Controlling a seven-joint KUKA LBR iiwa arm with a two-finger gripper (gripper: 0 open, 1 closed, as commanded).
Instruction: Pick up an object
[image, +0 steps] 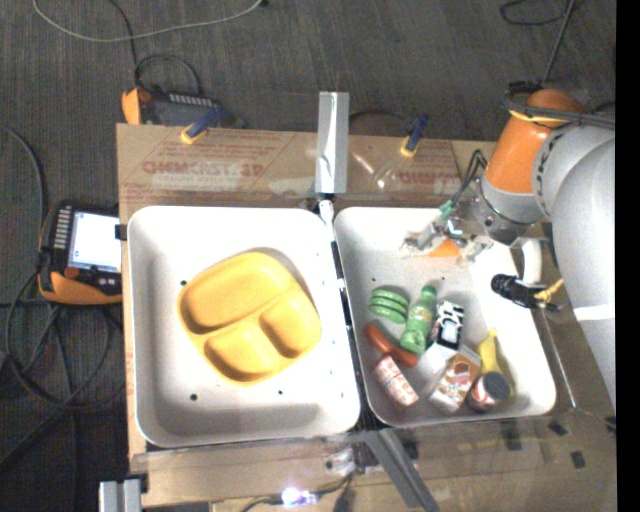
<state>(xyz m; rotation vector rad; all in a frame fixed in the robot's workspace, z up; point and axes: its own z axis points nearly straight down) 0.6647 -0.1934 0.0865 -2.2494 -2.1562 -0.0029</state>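
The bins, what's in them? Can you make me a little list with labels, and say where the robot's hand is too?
left bin: holds a yellow tray with three compartments
right bin: holds a pile of small things along its near side
in the pile: green bottle, green ridged piece, yellow banana-shaped toy, small can
hand: over the far end of the right bin
near the hand: something orange, too blurred to name
arm: reaches in from the right

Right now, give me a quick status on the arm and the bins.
End effector low over right bin's far end. Nothing visibly held. Objects cluster at near end: green bottle, can. Yellow tray in left bin.
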